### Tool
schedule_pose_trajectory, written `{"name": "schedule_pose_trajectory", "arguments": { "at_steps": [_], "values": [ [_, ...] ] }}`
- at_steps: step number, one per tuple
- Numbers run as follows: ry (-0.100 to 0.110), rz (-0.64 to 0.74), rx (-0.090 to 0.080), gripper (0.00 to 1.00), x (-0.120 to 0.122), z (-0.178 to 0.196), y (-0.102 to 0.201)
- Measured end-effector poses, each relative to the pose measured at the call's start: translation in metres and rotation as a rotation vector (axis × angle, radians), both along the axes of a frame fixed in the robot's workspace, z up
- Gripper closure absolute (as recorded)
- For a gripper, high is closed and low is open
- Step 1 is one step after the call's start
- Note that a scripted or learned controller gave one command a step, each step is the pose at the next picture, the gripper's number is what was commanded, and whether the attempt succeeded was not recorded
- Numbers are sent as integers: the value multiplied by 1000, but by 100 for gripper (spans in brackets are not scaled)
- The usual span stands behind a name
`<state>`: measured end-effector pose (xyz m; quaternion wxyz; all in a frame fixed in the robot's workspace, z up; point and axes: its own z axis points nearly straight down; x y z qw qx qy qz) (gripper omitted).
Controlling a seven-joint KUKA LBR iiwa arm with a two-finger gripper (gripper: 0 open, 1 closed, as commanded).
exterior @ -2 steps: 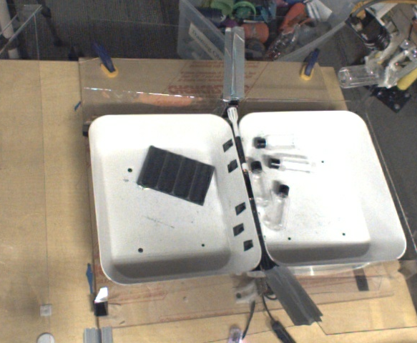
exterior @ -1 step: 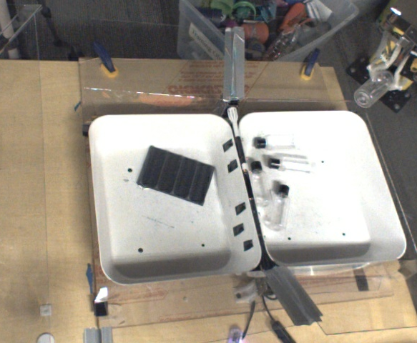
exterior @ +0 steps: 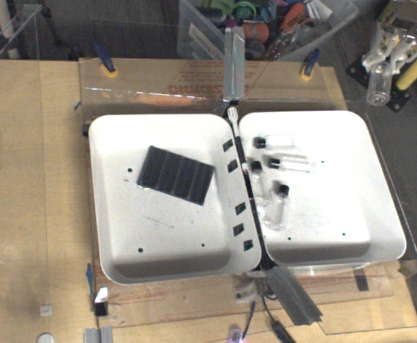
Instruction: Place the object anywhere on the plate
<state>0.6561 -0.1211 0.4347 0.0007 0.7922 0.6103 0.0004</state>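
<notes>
A black rectangular ribbed plate (exterior: 176, 175) lies flat in the left white bin (exterior: 122, 256), slightly rotated, towards the bin's upper middle. In the right white bin (exterior: 351, 220), several small clear vials with black caps lie on their sides near the left wall. One vial (exterior: 278, 143) lies at the top, a second (exterior: 292, 164) just below it, and a third (exterior: 280, 207) lower down with its cap pointing up. Another black cap (exterior: 254, 167) sits close against the divider.
A raised divider with black tabs (exterior: 238, 207) runs between the bins. Behind the bench stands a clear tub of colourful toys (exterior: 265, 9). White and yellow hardware (exterior: 394, 59) sits at the upper right. A wooden bench top (exterior: 29, 191) surrounds the bins.
</notes>
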Motion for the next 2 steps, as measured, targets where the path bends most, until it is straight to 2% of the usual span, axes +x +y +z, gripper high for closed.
{"name": "schedule_pose_trajectory", "arguments": {
  "at_steps": [1, 2],
  "values": [
    [5, -558, 1, 100, -9, 0, 40],
    [2, -397, 0, 100, 1, 0, 44]
  ]
}}
